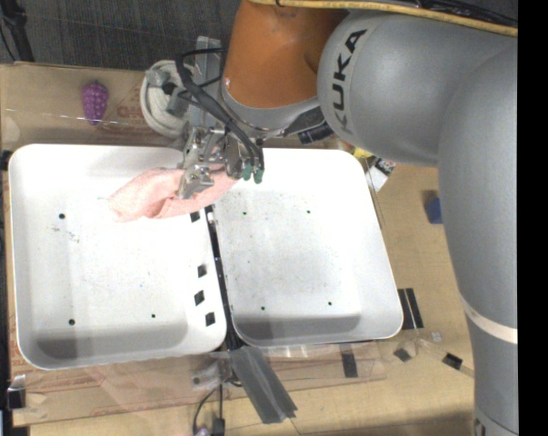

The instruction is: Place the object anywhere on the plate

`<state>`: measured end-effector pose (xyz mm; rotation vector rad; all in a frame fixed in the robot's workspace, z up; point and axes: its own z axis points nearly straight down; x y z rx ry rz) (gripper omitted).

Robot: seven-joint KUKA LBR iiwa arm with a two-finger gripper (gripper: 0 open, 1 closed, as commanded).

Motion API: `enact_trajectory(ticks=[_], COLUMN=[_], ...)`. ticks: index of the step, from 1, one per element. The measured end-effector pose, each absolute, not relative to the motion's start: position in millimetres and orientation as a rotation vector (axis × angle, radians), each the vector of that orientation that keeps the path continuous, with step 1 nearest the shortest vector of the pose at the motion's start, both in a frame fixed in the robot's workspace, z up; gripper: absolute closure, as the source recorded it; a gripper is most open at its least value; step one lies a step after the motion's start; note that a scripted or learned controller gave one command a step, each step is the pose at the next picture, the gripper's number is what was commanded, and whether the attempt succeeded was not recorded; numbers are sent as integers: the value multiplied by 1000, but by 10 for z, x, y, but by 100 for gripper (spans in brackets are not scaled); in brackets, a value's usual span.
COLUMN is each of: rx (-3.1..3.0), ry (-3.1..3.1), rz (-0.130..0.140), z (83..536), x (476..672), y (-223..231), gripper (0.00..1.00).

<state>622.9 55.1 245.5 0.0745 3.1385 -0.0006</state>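
A soft pink object (151, 198), flat like a cloth, lies across the back right of the left bin (92, 280). Its right end reaches over the rim between the two bins. My gripper (201, 178) comes down on that right end, and its metal fingers (195, 185) are shut on the pink material. A round white plate-like dish (157, 91) sits on the bench behind the bins, partly hidden by cables and the wrist.
A small purple grape-like thing (94, 101) rests on the brown bench at the back left. The right bin (301, 262) lies below the arm. The large grey arm covers the right side and the top of the view.
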Motion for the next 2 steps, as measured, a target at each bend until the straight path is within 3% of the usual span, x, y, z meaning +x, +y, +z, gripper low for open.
enact_trajectory(ticks=[1, 2], rx=[-14, -14], ry=[3141, 3140], rz=[-1, 0], z=[2373, 2379], x=[6391, 6393], y=[1040, 1039], gripper=[100, 0])
